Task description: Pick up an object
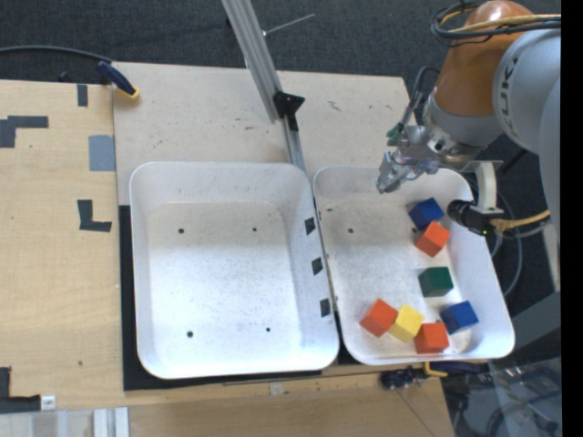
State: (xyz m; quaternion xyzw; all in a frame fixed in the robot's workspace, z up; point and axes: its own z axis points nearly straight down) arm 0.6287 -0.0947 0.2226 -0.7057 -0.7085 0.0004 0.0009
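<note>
The claw (pixel 393 178) is seen over the far end of the right bin (pixel 364 244), near its upper rim. Whether it is open or closed cannot be told; nothing is seen held. 7 blocks are counted in that bin. Nearest, just right of and below the claw, lies a blue block (pixel 424 212), touching an orange block (pixel 434 238). A green block (pixel 436 280) lies further down.

Two white bins, the left bin (pixel 219 271) and the right bin (pixel 364 271), both speckled with fine dark marks. Blocks in the right bin: blue (pixel 424 213), orange (pixel 434 238), dark green (pixel 436 281), blue (pixel 459 316), orange (pixel 379 318), yellow (pixel 407 322), orange (pixel 432 337). Arm (pixel 510 71) grey, with an orange band (pixel 478 53). Bench (pixel 55 244) pale wood, with grey tape patches.
</note>
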